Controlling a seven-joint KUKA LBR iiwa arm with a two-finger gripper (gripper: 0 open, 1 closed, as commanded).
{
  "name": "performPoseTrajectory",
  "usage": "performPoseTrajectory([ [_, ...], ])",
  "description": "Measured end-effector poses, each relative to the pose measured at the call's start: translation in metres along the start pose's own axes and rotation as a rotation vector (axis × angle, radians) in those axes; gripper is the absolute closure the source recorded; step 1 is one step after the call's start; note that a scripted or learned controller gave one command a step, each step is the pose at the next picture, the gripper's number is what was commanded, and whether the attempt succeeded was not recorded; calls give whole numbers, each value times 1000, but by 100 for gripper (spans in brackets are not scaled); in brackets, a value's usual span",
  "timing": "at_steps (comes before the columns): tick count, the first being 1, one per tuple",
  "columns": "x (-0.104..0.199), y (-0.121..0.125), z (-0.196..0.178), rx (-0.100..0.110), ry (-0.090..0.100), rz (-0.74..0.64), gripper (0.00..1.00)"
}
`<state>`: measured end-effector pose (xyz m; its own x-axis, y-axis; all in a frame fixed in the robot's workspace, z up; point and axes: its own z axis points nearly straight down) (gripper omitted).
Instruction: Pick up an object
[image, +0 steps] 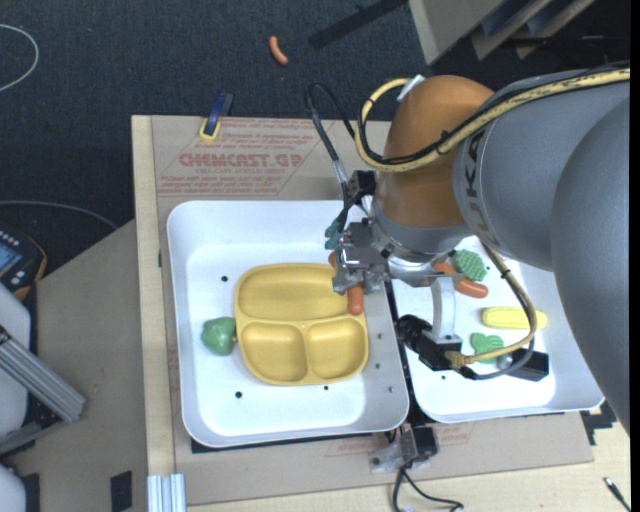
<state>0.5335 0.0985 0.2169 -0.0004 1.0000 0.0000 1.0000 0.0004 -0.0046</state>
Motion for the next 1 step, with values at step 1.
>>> performPoseTrajectory([
  [1,-13,1,-16,-8,0,1,100],
])
